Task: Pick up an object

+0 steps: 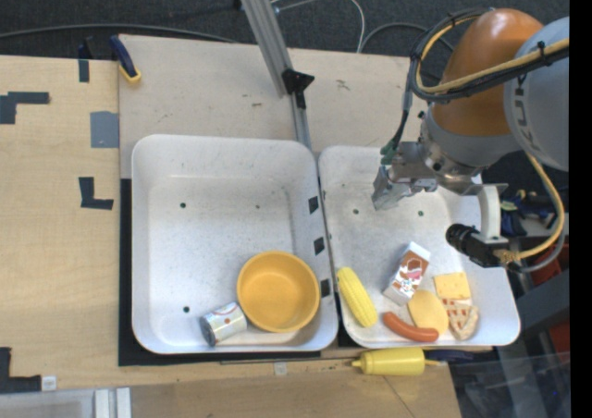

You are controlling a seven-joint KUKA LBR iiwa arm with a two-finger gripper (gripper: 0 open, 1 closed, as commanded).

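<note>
Corn cob [356,297], the yellow toy one, lies alone at the near left of the right bin [344,185], close against the wall it shares with the left bin [148,222], and it looks the easiest of the loose pieces to take. It seems a light, hard plastic piece, stiff enough to bear a firm pinch, though its rounded, smooth body may roll or slip; a grasp across its middle, fingers on either long side, seems safest. Just right of it stand a small carton [408,273], a cheese wedge [452,286], a pale yellow piece [426,311], a pizza slice [462,320] and a red sausage [409,327], packed so tightly that fingers would likely knock neighbours. The gripper [390,190] hangs over the far, bare part of the right bin, well apart from the toys, gripping nothing; I cannot tell how its jaws stand. A yellow bowl [277,290] and a small tin can [223,323] sit in the left bin.
</note>
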